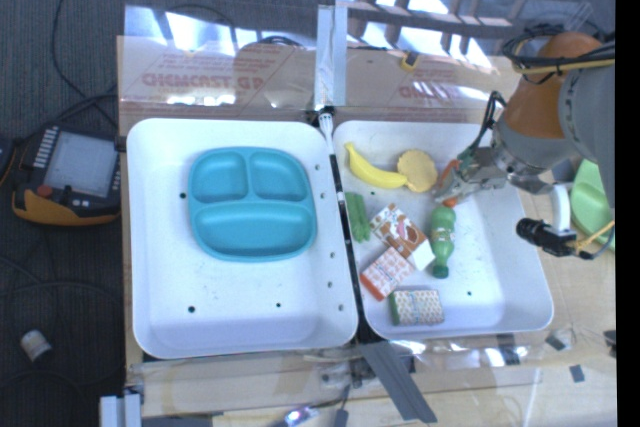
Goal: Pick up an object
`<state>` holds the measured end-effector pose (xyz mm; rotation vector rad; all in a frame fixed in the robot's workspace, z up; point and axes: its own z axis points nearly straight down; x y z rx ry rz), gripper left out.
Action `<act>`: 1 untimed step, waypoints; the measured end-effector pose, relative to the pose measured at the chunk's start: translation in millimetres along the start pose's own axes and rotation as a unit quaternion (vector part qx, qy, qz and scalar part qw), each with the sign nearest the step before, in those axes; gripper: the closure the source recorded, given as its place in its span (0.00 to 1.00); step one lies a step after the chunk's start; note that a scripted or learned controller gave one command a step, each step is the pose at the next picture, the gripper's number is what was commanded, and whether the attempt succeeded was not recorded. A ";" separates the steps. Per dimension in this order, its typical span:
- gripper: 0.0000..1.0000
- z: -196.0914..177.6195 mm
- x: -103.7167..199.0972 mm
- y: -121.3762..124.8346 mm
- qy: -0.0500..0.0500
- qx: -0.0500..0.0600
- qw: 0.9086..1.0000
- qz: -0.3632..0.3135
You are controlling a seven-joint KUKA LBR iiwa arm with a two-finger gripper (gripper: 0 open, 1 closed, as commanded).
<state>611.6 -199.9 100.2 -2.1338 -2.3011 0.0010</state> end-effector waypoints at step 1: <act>1.00 -83.4 51.6 2.0 -0.001 0.000 0.999 0.051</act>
